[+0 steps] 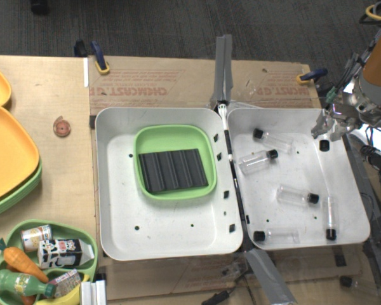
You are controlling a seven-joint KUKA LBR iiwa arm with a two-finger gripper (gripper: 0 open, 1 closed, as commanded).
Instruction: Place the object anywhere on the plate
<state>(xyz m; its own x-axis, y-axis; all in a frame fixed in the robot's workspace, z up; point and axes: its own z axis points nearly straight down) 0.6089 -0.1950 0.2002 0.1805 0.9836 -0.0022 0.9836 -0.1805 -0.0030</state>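
Clear vials w/ black caps lie scattered in right bin [343,189]: one vial [258,159] near its left-centre, another [297,197] mid-bin, others along near edge. Green plate [175,136] w/ dark ribbed insert [174,170] sits in left bin [114,189]. Gripper [330,124] at right bin's far-right corner; nothing seen held.

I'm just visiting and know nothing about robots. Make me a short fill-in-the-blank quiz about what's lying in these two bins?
1. The green plate sits in the ____ bin.
2. On the plate lies a ribbed object whose colour is ____.
3. The clear vials in the other bin have caps coloured ____.
4. The gripper hangs over the right bin's ____ corner.

Missing words: left; dark grey; black; far right
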